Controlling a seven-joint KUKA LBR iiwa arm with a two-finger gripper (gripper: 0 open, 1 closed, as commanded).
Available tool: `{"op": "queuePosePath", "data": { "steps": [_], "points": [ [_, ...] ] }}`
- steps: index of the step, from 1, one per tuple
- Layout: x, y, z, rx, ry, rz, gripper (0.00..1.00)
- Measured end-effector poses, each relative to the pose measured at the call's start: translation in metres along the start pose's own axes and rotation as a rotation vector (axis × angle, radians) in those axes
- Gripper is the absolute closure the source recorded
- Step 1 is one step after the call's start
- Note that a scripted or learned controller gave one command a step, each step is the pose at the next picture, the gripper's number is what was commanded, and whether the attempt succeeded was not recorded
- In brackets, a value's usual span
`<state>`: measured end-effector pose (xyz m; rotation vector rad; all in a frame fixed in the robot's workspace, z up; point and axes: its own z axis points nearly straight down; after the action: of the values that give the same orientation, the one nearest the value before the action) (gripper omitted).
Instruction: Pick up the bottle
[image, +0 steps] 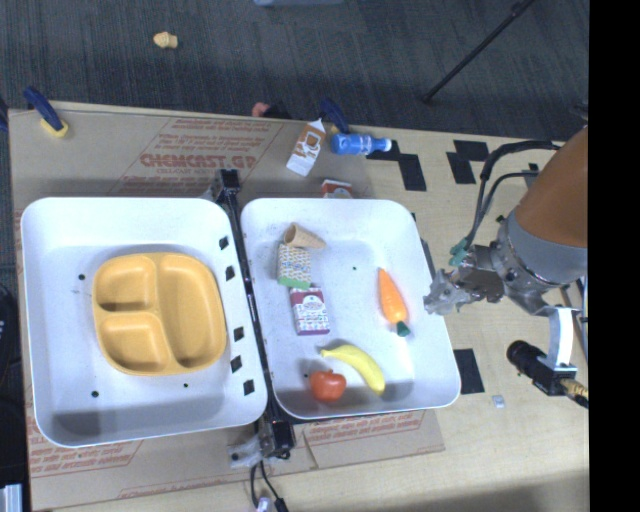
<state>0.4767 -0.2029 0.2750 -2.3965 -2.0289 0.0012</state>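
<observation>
Bottle (357, 144): small, blue with a pale cap end, lying on its side on the bench (480, 440) beyond the far edge of the right bin (425, 250), outside both bins, just right of a small carton (306, 147). Judged light and rigid, smooth plastic likely to roll or slip, so best taken across the middle of the body with the fingers square to its long axis, not at the narrow cap. Pincer (440, 298) sits just off the right bin's right rim, well apart from the bottle, touching and holding nothing visible; whether it is apart or together cannot be told at this blur.
</observation>
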Motion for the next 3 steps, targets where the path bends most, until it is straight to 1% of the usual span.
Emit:
{"op": "queuePosePath", "data": {
  "steps": [1, 2, 3],
  "points": [
    [-0.003, 0.000, 0.022, 0.004, 0.002, 0.166, 1.00],
    [0.000, -0.001, 0.082, 0.004, 0.001, 0.363, 1.00],
    [0.001, 0.000, 0.059, 0.002, 0.000, 0.439, 1.00]
  ]
}}
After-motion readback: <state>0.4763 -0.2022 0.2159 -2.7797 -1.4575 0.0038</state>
